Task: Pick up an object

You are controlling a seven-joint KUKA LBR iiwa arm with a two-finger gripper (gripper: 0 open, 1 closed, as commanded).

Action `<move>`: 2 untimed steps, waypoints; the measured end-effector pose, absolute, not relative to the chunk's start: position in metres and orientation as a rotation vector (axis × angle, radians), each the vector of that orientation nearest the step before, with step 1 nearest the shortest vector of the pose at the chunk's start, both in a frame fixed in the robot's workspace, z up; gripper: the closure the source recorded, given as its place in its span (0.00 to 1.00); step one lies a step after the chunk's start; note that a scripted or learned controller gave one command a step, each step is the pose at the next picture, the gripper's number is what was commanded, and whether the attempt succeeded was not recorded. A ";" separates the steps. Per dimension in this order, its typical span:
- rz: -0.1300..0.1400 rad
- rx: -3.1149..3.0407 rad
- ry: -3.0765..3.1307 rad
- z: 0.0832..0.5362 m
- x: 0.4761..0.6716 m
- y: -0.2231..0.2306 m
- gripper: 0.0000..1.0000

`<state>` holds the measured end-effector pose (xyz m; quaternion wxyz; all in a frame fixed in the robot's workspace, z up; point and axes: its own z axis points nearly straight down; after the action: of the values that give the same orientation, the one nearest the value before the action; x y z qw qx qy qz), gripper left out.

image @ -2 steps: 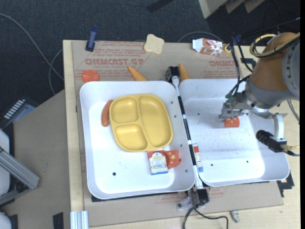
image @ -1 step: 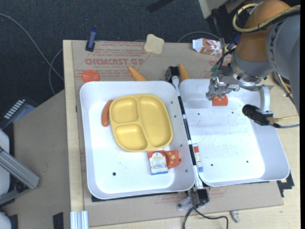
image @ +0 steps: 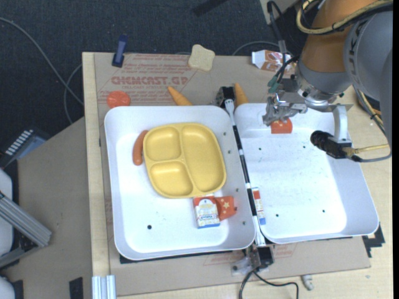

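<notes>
Both bins (image: 124, 217) are seen as plain white; the divided tray (image: 184, 159) is pale yellow, with an orange-red sausage (image: 137, 148) beside it. A red block (image: 282, 126) is noted under the grey gripper (image: 277, 114), whose arm carries an orange band (image: 333, 30). The small carton (image: 206, 212) is printed white, blue and orange.

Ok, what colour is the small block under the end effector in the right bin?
Orange-red block, clearest in the camera view.

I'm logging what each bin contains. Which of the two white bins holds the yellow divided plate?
The left bin holds the yellow divided plate, beside a sausage and a small carton. The right bin has the gripper over it.
</notes>
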<state>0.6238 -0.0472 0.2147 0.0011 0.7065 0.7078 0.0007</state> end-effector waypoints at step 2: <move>-0.001 2.221 2.221 0.185 0.639 -0.068 1.00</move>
<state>0.6394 -0.0681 0.1846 0.0004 0.7072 0.7070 -0.0005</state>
